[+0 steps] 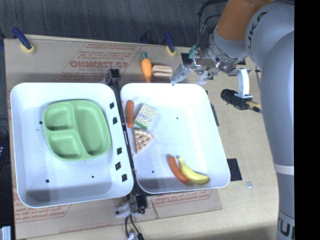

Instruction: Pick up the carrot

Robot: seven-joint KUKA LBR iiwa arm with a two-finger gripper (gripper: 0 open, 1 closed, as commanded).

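Carrot (146, 68), small, orange with a green top, is lying upright-looking on the cardboard just beyond the right bin (200, 134). Gripper (190, 74) is hovering near, right of it; finger spread unreadable.

- 2 shallow white plastic bins (165, 181): smooth, faintly glossy.
- Pale green divided plastic plate (76, 129): smooth, satin sheen.
- Brown printed cardboard sheet (95, 59) on the desk: matt.
- Small orange plastic carrot (146, 69): smooth.
- Yellow plastic banana (192, 173): glossy.
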